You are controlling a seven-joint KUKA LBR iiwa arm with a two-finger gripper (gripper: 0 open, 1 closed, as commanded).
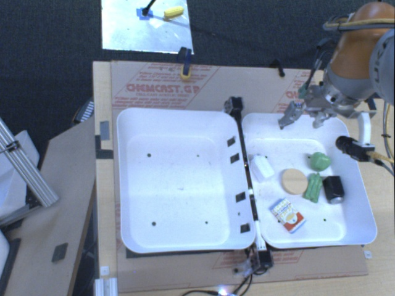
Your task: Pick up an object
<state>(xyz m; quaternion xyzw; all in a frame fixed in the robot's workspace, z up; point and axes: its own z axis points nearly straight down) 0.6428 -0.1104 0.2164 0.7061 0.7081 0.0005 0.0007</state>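
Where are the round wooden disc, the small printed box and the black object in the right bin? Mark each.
round wooden disc (294,181), camera view, centre of its top face
small printed box (288,215), camera view, middle of its printed face
black object (334,189), camera view, middle of its body

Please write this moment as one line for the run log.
gripper: open, above right bin's far edge | holding: nothing | objects: in right bin | pick: not yet done

Dark carpet (49,36) behind wooden bench (74,165)
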